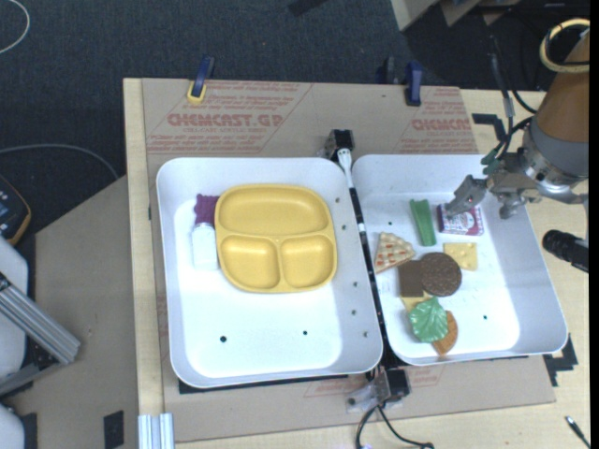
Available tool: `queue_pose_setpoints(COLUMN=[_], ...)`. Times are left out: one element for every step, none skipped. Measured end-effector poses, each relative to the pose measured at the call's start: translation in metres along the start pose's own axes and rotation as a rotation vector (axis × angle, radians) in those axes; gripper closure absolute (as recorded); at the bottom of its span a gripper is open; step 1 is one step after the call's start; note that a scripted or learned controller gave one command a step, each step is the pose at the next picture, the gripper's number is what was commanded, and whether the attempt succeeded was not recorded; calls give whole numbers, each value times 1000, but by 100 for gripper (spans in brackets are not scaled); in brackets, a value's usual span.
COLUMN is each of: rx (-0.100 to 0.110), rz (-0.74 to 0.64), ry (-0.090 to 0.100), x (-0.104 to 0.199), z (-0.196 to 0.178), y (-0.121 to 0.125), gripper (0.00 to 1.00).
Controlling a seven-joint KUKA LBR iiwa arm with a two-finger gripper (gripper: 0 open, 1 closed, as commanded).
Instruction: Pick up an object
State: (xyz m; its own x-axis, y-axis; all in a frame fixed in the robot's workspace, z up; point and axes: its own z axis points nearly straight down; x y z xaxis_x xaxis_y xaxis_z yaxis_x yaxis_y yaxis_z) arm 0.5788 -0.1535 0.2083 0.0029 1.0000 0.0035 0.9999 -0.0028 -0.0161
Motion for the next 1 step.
queue_pose_setpoints(rx=[-14], rz=[-3], ry=[-2], x=[0], z=[-8], y=[3], gripper=[0])
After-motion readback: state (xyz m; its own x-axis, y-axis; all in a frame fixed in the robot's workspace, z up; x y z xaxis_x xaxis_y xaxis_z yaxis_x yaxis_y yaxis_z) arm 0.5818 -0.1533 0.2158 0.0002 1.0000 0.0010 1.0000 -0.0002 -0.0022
